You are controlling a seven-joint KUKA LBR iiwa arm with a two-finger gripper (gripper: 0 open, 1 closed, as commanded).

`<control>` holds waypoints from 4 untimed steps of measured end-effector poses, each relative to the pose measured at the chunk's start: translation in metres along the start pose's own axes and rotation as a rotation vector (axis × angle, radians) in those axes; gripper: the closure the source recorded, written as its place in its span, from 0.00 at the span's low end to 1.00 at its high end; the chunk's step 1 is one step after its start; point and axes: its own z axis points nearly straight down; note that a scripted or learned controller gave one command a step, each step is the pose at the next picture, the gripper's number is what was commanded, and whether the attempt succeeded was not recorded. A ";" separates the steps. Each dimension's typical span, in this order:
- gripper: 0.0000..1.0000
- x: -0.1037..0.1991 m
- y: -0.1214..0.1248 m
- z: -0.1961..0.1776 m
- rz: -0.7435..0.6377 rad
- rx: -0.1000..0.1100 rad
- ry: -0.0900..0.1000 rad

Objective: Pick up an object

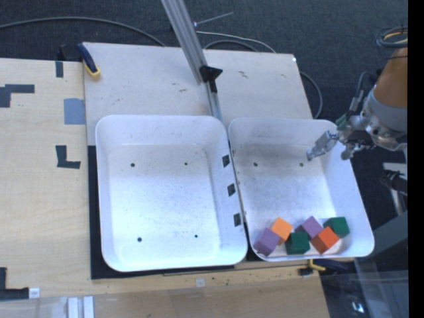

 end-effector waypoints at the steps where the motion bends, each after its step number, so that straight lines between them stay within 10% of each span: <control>1: 1.00 0.001 0.000 -0.010 -0.002 0.000 0.000; 2: 1.00 0.069 -0.033 -0.113 -0.005 -0.009 0.000; 3: 1.00 0.133 -0.090 -0.039 -0.003 0.011 0.004; 4: 1.00 0.037 -0.048 0.099 0.005 0.006 -0.001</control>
